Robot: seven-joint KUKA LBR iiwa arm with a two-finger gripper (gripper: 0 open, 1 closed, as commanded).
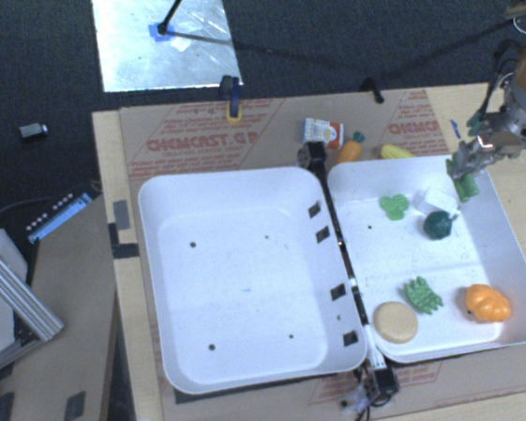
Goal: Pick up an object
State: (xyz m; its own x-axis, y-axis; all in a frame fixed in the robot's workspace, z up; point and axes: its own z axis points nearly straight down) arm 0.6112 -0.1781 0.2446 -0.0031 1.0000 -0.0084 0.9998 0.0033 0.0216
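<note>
My gripper (466, 161) hangs over the far right rim of the right bin (519, 261). A long green piece (466, 185) sticks out downward from between its fingers, and the gripper is shut on it. In the right bin lie a light green leaf-shaped piece (395, 207), a dark green round fruit (438, 224) beside a small white thing (429, 200), a green leafy piece (424, 295), an orange pepper (487, 303) and a beige round bun (396, 322).
The left bin (173, 290) sits beside the right one, joined by a black divider (341, 252). Behind the bins on the cardboard lie a small carrot (349, 151), a yellow corn piece (395, 152) and a white packet (320, 132).
</note>
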